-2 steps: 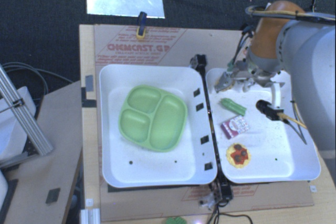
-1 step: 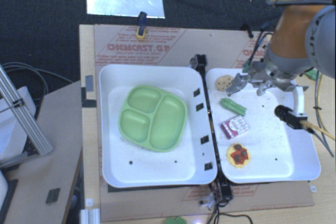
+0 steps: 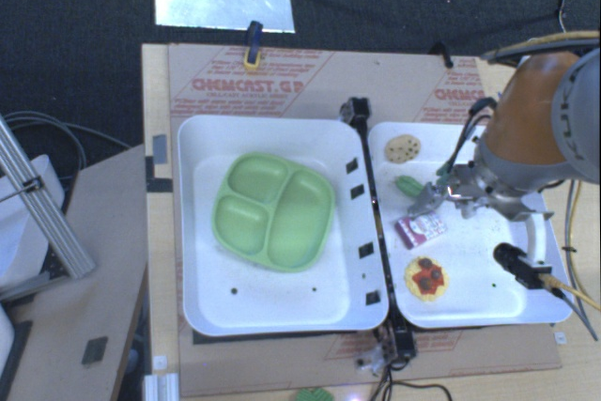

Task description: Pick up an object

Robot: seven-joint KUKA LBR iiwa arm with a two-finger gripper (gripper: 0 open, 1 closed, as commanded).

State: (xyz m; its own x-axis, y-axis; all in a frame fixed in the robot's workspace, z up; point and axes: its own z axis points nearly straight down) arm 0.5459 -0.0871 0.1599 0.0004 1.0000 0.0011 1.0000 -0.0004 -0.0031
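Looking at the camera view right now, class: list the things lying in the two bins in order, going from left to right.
Green divided plate → green item → pink packet → toy pizza.

In the right bin lie a cookie (image 3: 403, 147), a green piece (image 3: 408, 186), a pink packet (image 3: 422, 228) and a small pizza (image 3: 426, 277).

The right bin (image 3: 470, 310) is crowded: cookie (image 3: 403, 147), green piece (image 3: 409, 186), packet (image 3: 422, 226) and pizza (image 3: 426, 278) line its left side, with bare floor along the front. In the left bin (image 3: 197, 296), the plate (image 3: 274, 210) fills the middle, leaving open margins.
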